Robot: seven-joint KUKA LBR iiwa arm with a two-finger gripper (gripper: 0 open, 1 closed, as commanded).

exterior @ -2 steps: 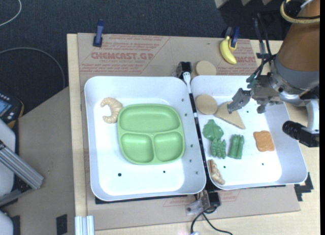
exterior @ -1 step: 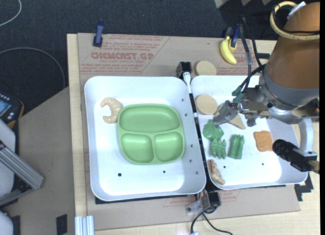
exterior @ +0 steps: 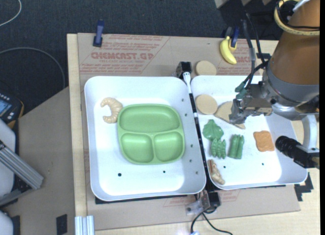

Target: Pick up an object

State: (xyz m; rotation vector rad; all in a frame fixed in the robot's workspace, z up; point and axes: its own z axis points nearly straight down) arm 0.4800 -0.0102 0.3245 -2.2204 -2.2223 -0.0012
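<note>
The end effector [exterior: 239, 116] is low in the right bin [exterior: 284, 178], over a tan disc [exterior: 225, 110]; its grip state I cannot tell. Approach step, I judge; next, close and lift.

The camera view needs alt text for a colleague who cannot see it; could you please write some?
A grey and orange robot arm's gripper hangs over the right bin, above toy foods: green vegetables, tan discs, an orange piece. The left bin holds a green divided plate and a croissant.
</note>
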